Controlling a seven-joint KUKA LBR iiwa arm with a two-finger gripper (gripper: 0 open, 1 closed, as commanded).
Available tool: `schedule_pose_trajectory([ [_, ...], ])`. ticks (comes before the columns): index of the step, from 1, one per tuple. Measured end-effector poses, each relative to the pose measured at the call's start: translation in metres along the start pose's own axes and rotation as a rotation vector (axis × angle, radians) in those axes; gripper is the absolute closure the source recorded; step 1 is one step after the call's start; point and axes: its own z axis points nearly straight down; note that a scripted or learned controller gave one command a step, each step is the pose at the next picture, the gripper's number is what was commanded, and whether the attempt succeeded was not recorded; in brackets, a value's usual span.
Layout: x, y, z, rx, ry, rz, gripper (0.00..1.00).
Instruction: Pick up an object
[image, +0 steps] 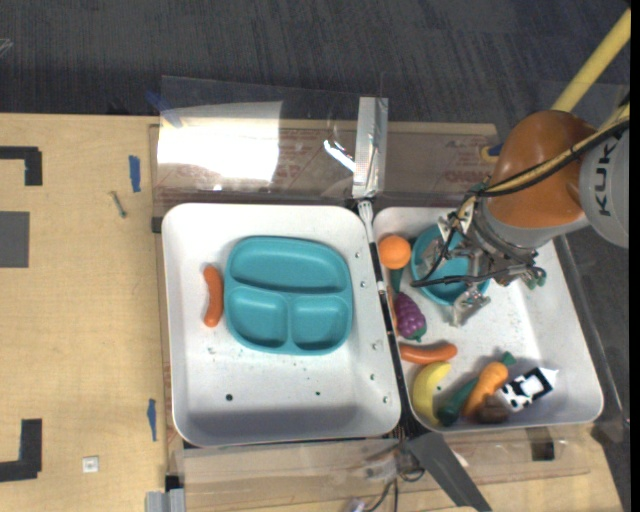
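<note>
Teal plastic is seen under the gripper (463, 300): a small teal bowl (437, 262) stands near the back of the right bin (575, 345), and the jaws are hung over its right-hand rim, low in the bin. How far the jaws are open cannot be told, since cables and the wrist body cover them, and nothing is seen held between them. The things nearest to be picked are laid to the left of and nearer the camera than the gripper: an orange ball (395, 251) touching the bowl's left side, a purple grape bunch (409, 317) just below it, and an orange-red chilli (428, 352) whose long axis runs roughly left to right across the bin. Further toward the near edge, a yellow banana (429, 386), a toy carrot (483, 383) and a black-and-white cow figure (526, 388) are crowded together. It is judged that the bowl, being directly below, is the likeliest target, and that a short descent would be needed. In the left bin (190, 330) a teal divided tray (289, 293) and an orange sausage (212, 296) lie well apart from the arm.
</note>
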Motion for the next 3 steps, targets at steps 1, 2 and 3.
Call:
schedule_pose_trajectory([
  [1,0.002,0.001,0.003,-0.004,0.005,0.000,0.00],
  [2,-0.004,0.005,0.003,-0.001,0.003,-0.115,0.00],
  [3,0.003,0.000,-0.009,-0.006,0.024,-0.105,1.00],
])
